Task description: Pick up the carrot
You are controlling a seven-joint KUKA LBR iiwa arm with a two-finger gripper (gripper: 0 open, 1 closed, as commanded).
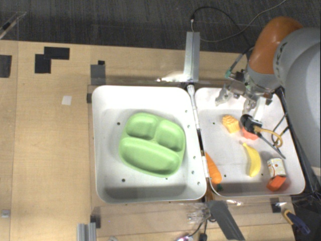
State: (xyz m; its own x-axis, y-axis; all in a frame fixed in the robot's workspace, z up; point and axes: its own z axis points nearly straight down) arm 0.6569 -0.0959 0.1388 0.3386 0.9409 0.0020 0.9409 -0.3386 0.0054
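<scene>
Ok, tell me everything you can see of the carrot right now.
The carrot is a small orange tapered piece that looks like smooth plastic. It lies in the right bin, tight against that bin's left wall near the front corner, pointing along the wall. Nothing grips it; the end effector is at the bin's far end.

Lighting: bright, even, cast from overhead. Glare is seen on the metal post [192,59] and on the bench just left of its base. Soft shadow is cast below the green plate [152,143], well left of the post. Focus: slightly soft throughout.
</scene>
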